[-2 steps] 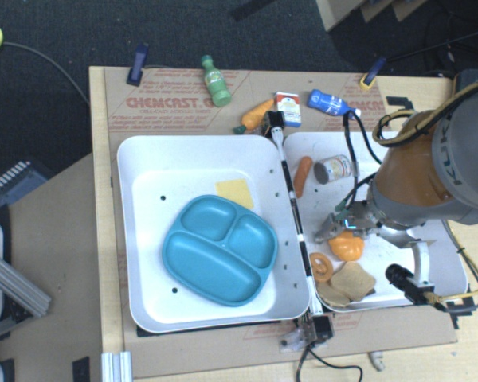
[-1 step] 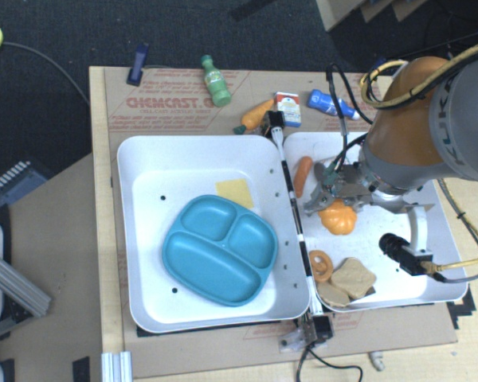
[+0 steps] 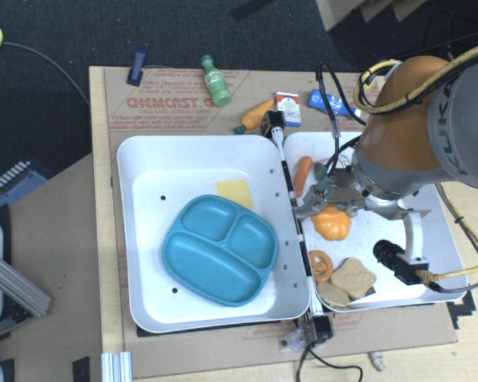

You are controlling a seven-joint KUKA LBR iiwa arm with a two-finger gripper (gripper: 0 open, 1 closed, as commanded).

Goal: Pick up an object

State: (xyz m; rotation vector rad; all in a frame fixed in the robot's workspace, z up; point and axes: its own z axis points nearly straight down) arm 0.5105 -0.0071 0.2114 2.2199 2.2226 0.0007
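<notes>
Evidently the pick is at the approach or grasp stage and nothing is lifted yet: the gripper (image 3: 325,199) is down inside the right bin (image 3: 454,237), its dark fingers just left of and above the small orange pumpkin-like toy (image 3: 332,224), which rests on the bin floor. Whether those fingers are apart, together or clamped on anything I cannot tell, since the wrist covers much of them, and the toy does not show between them. Judged from this, closing on an object and raising it are both left to do. The orange toy is nearly round, so it has no clear long axis; its stem end seems to face up and left, toward the gripper. Above and to the left of it, against the bin's left wall, lies a toy carrot (image 3: 302,174) with its long axis running roughly up-down in the view. Below the orange toy sit a pretzel (image 3: 319,264) and a bread slice (image 3: 351,278).
</notes>
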